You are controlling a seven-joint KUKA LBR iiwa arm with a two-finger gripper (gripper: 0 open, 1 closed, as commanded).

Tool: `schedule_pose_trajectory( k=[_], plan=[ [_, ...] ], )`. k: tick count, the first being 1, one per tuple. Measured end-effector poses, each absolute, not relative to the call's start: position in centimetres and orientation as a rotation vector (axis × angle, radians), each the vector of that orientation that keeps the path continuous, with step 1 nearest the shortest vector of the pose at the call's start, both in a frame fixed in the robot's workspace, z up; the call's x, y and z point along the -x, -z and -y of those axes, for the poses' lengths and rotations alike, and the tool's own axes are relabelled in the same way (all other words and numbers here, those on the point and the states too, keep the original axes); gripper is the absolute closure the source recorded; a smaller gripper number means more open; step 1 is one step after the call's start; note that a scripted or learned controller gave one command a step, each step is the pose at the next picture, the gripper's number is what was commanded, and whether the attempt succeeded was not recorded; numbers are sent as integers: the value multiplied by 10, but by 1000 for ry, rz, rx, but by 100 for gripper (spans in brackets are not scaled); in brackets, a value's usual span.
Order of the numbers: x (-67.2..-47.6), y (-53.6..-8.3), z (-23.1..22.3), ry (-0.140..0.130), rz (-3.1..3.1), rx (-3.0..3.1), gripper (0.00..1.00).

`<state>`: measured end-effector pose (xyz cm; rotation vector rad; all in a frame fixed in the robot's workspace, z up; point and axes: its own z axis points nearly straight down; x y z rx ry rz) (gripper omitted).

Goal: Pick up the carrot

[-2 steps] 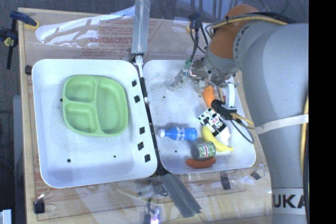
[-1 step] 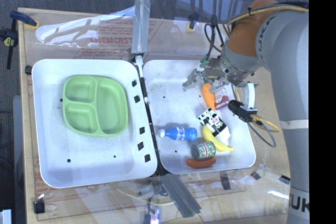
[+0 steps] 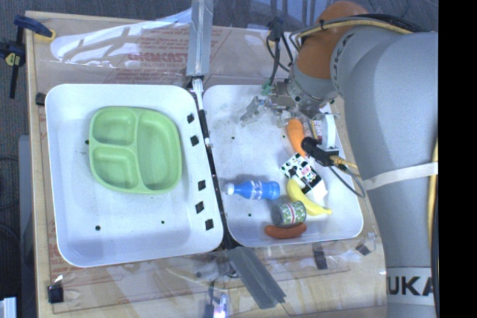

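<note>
Green plate (image 3: 136, 149) in the left bin (image 3: 67, 234), blue bottle (image 3: 255, 190) low in the right bin (image 3: 231, 123), gripper (image 3: 262, 105) at top middle with fingers spread wide and holding nothing, orange carrot (image 3: 297, 134) just right of it, yellow banana (image 3: 307, 202) below.

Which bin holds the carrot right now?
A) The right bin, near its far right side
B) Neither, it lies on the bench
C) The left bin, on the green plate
A: the carrot lies in the right bin, up by the arm's wrist, while the green plate sits in the left bin.
</note>
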<state>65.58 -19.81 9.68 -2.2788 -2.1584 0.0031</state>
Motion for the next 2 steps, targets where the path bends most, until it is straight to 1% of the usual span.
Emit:
schedule_pose_trajectory(
  k=[1,2],
  plan=[
    [-578,-153,207,-3,2058,2372,0],
    [-622,-135,203,-4,1945,2464,0]
  ],
)
